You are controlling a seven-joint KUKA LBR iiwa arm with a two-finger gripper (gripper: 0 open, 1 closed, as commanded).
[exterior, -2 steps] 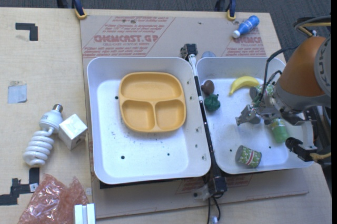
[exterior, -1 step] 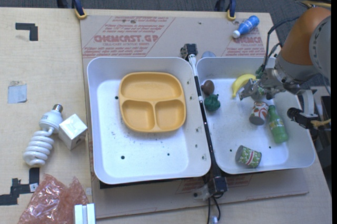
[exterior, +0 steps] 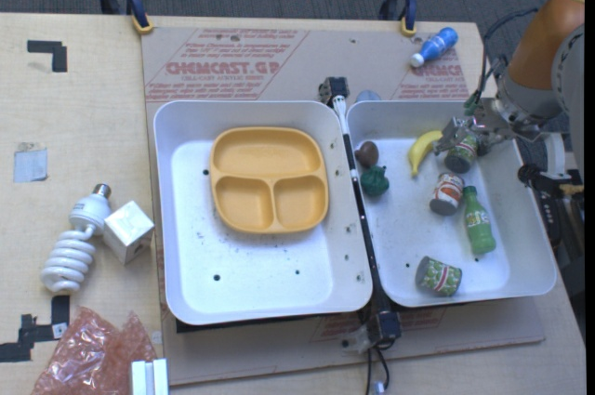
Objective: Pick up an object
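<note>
The right bin (exterior: 521, 268) holds a yellow banana (exterior: 423, 151), a brown egg-shaped object (exterior: 368, 151), a dark green lump (exterior: 375, 181), a red and white can (exterior: 448, 193), a green bottle (exterior: 478, 221) and a green can (exterior: 437, 277). My gripper (exterior: 462, 136) hangs over the bin's far right part, just right of the banana. A small dark can (exterior: 460, 155) sits directly under the gripper, partly hidden by it. Whether the can is in contact with the gripper cannot be made out.
The left bin (exterior: 186, 272) bears a yellow divided tray (exterior: 270, 177). A blue and white bottle (exterior: 434, 47) lies on the board behind the right bin. A spiral light bulb (exterior: 74, 244), a white cube (exterior: 128, 230) and a red mesh bag (exterior: 93, 356) lie left of the bins.
</note>
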